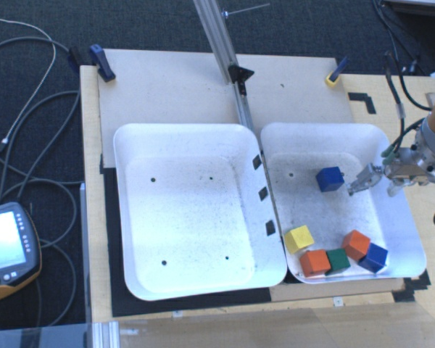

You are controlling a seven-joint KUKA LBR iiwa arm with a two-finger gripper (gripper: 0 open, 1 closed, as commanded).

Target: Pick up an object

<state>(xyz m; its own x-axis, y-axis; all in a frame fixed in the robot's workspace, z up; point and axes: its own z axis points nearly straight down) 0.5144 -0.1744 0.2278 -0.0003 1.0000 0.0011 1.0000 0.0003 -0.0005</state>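
Note:
The right bin (275, 145) holds several small cubes. One blue cube (330, 178) sits alone near the bin's middle. Along the front wall lie a yellow cube (299, 238), an orange cube (314, 262), a green cube (338, 259), a second orange cube (356, 243) and another blue cube (375, 257). My gripper (378, 185) hangs over the bin's right side, just right of the lone blue cube. It is open, its two fingers spread with nothing between them. The left finger's tip is close to the blue cube but apart from it.
The left bin (130, 143) lies beside the right one, with black clips along the shared wall. A slanted metal rail (216, 31) runs down to the bins' back edge. Cables (399, 85) hang at the right, and a handheld pendant (7, 249) lies off the bench at the left.

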